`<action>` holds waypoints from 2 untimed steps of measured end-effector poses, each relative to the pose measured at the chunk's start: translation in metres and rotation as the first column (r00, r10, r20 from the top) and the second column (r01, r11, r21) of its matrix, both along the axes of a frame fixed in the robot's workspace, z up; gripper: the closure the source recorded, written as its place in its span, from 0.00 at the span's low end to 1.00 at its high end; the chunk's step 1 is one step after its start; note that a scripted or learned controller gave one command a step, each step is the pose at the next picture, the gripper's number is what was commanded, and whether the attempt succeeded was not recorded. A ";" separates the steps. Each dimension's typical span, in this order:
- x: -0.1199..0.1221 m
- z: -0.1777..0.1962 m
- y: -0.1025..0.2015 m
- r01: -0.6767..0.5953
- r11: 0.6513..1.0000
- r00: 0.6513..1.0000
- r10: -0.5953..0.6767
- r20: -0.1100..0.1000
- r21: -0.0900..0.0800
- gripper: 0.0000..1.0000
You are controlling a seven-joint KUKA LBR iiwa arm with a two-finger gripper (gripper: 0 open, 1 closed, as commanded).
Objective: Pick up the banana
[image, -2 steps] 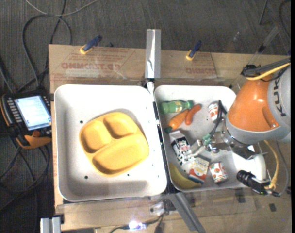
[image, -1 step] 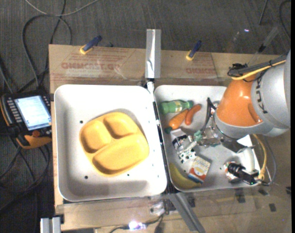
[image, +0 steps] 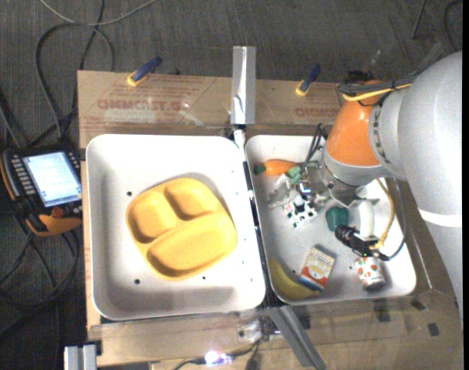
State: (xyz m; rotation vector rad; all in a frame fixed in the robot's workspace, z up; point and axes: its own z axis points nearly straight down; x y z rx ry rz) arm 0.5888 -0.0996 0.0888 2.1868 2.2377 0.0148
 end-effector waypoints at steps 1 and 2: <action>0.073 0.084 -0.021 -0.276 0.961 0.961 0.276 -0.021 0.000 0.00; -0.027 0.004 -0.030 -0.492 0.870 0.870 0.492 -0.019 0.005 0.00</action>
